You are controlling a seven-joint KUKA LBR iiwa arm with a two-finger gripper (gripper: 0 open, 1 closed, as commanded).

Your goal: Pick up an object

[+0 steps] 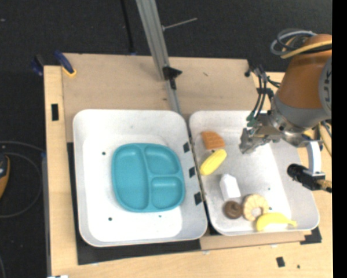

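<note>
Looks like we're mid-approach: the end effector [249, 142] hovers over the right bin [289, 210], can't tell its opening, nothing visibly held, and next we need to drop onto the yellow corn-shaped piece [212, 162] nearby.

Even, soft light from overhead; the white bins [132, 117] nearly wash out, shadows stay faint, and everything looks slightly soft and grainy

A tan wooden bench [121, 80] is seen carrying two white bins side by side: the left bin [92, 213] at nine o'clock, the right bin [289, 204] at three o'clock.
</note>
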